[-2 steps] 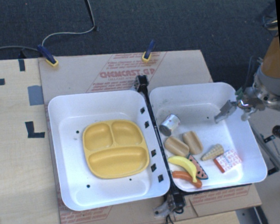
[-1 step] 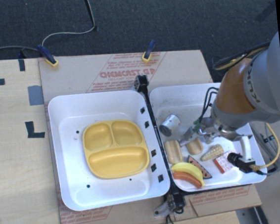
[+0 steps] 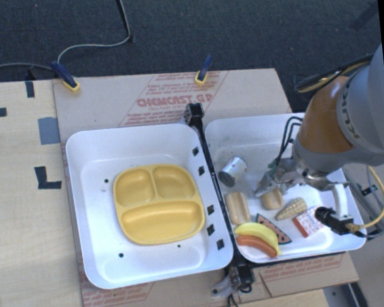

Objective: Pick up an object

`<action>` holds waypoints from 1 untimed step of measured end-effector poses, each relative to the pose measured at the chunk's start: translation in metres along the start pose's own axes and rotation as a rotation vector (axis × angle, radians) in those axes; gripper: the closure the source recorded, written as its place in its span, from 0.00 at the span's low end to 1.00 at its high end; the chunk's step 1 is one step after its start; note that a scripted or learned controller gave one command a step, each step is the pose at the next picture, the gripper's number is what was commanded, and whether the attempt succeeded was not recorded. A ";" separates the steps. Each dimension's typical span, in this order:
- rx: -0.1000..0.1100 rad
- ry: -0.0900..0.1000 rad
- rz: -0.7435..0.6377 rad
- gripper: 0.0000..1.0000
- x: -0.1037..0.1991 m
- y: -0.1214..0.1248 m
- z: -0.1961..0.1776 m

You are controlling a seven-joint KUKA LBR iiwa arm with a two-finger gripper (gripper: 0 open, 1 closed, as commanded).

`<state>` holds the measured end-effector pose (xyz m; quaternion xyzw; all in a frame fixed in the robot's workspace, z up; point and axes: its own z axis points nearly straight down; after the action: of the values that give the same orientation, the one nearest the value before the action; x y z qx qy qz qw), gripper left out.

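We are hovering the hand (image 3: 271, 183), grip state unclear, just above a small tan piece (image 3: 272, 199); it is looking light and rigid; pinching its sides seems best.

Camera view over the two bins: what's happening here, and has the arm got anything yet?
The arm reaches in from the right, with its hand low in the right bin among small toy foods. It sits just above a tan bread-like piece, beside a waffle cone. A silver can, a banana and a hot dog lie nearby. Nothing looks lifted. The left bin holds a yellow divided tray.
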<state>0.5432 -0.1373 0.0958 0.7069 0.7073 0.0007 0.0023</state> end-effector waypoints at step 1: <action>0.004 0.002 -0.001 1.00 0.040 -0.058 -0.124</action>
<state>0.4842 -0.0971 0.2196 0.7066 0.7076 0.0000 0.0000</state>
